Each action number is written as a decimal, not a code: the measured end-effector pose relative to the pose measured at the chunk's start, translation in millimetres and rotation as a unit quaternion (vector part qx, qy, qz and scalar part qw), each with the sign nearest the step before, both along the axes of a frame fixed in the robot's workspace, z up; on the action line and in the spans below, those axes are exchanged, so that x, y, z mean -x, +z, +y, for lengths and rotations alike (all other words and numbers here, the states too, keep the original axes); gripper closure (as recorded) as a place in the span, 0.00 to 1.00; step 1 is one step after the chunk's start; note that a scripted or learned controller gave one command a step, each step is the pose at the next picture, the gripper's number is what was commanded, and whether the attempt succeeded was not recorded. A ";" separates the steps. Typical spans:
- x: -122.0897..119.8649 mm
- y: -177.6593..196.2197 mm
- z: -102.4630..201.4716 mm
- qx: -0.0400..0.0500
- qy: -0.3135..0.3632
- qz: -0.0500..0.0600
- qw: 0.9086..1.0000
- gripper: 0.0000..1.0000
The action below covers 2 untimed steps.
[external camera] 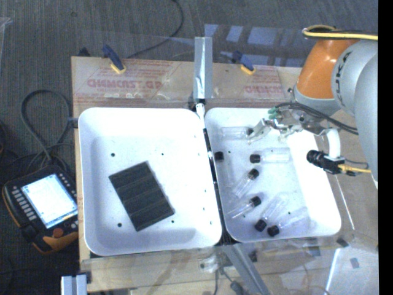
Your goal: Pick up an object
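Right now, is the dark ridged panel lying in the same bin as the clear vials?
No, the dark ridged panel lies in the left bin, while the clear vials lie in the right bin.

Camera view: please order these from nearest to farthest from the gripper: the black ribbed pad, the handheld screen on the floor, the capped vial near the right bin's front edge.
Measured from the gripper:
1. Capped vial, right bin, toward its front edge.
2. Black ribbed pad, lying flat in the left bin.
3. Handheld screen, on the floor, left of the bench.
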<state>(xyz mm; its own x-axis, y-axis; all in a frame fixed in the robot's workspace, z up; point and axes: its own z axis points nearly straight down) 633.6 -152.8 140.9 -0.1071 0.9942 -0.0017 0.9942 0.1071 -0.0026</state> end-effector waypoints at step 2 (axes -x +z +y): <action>-4.0 -40.2 23.5 0.001 0.031 -0.009 0.999 1.00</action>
